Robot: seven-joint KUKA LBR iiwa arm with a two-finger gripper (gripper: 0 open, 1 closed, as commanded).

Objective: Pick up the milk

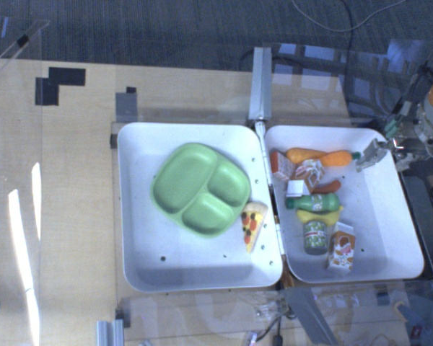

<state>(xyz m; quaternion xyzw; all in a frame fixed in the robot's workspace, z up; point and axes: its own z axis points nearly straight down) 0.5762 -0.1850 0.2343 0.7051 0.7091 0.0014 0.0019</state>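
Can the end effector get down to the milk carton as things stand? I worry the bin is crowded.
Probably yes. The milk carton lies at the pile's near edge, uncovered; a can sits close beside it. The end effector is over the same bin.

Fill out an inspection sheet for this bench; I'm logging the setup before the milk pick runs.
Surface: wooden bench bearing two white bins, left bin and right bin, side by side.
Job's things: milk carton lying near the right bin's front, apart from the gripper.
Clutter: green divided plate and pizza slice in the left bin; carrot, green bottle, banana, green can in the right bin.
Grippers: gripper over the right bin's back right corner, holding nothing visible.
Cables: black cable looped on the floor behind.
Surroundings: dark carpet.
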